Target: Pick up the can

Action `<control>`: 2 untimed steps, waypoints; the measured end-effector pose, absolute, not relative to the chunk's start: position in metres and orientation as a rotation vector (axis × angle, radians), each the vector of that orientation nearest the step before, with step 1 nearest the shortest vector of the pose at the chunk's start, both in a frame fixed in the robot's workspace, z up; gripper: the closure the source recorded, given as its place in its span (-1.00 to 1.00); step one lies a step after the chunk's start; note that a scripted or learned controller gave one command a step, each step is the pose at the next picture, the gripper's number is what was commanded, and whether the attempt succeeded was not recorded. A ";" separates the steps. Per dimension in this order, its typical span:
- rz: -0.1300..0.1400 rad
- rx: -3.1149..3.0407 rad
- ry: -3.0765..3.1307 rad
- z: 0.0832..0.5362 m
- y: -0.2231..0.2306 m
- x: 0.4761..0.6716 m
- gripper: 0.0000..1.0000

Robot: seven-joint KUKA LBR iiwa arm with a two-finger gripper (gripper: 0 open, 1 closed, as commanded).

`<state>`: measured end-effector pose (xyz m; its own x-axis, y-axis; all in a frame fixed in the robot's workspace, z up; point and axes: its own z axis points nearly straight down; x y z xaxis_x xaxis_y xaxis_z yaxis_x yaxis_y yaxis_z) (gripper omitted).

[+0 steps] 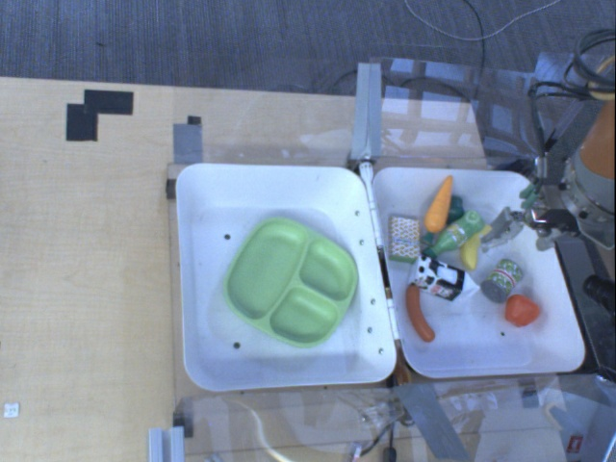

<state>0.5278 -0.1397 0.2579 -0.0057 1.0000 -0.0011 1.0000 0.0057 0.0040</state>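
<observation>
Camera view showed the pale wooden desk (87,287) with two white bins side by side. The left bin (207,354) held a green divided plate (292,280), lying flat near its middle. In the right bin (549,349) a small patterned card (404,238) lay by the left wall, with a red sausage (420,314) and a black-and-white toy cow (441,278) just beside it. Above them sat an orange carrot (439,204), a green bottle (456,233) and a yellow piece (471,251), bunched together. The can (502,280) lay tipped on the bin floor right of centre, its long axis slanting from lower left to upper right, one round end toward the upper right. A red tomato-like piece (522,310) rested just beside it. The gripper (525,221) hung above the can, apart from it; its fingers were spread and released, grasping nothing.
</observation>
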 end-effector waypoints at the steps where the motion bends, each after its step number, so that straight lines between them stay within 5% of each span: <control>1: 0.002 2.225 2.214 0.132 -0.191 0.523 -1.00; 2: 0.011 2.173 2.255 0.089 -0.161 0.589 -1.00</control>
<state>0.5886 -0.1611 0.0890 -0.0370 0.9993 -0.0024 0.9992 0.0370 0.0121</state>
